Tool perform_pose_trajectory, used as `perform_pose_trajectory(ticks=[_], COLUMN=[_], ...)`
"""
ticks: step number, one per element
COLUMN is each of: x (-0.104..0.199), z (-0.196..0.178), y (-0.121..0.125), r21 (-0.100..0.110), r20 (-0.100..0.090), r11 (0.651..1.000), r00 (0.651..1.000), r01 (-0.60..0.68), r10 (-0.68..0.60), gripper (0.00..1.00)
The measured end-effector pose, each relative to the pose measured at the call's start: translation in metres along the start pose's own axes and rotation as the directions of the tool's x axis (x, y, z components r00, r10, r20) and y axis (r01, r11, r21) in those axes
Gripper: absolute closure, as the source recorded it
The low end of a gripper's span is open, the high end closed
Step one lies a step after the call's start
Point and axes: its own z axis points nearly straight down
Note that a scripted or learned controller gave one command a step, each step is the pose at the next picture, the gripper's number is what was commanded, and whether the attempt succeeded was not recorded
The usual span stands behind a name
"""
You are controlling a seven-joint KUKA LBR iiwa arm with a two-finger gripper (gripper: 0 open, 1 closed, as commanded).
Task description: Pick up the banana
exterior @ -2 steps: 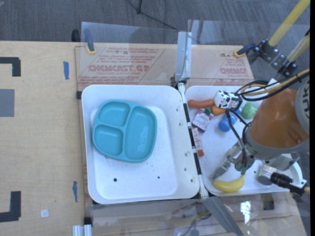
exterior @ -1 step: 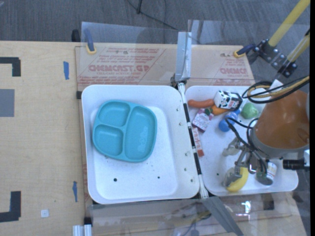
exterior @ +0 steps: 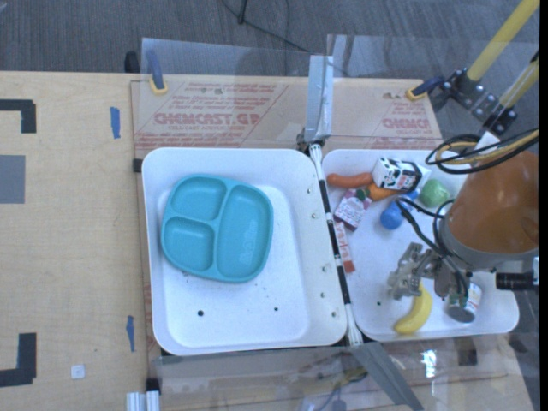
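On a plywood bench (exterior: 68,229), two white bins sit side by side. The banana (exterior: 414,312) lies near the right bin's (exterior: 370,311) front edge, the arm's claw (exterior: 417,272) poised just above it for the pick; whether its fingers are spread cannot be told.

A light wooden bench top (exterior: 68,229) fills the left side, marked with black tape squares (exterior: 24,116) and short blue tape strips (exterior: 115,122). Behind the bins stand clear plastic panels (exterior: 231,75) with red lettering. Beyond them lies grey carpeted floor (exterior: 360,7), crossed by a dark cable (exterior: 248,15). The light is even.
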Motion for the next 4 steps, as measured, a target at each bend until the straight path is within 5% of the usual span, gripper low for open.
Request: perform_pose_trajectory(ticks=[1, 2, 3, 4], x=[-0.002, -0.029, -0.034, -0.033], z=[-0.010, -0.108, 0.012, 0.013], y=[0.000, 0.039, 0.025, 0.025], r21=[-0.002, -0.001, 0.001, 0.000], r20=[0.006, -0.024, -0.017, -0.020], r11=[1.000, 0.988, 0.998, 0.998], r00=[1.000, 0.988, 0.998, 0.998], r01=[-0.005, 0.151, 0.062, 0.062], r10=[0.005, -0.151, -0.062, -0.062], gripper=[1.00, 1.00, 1.00, 0.00])
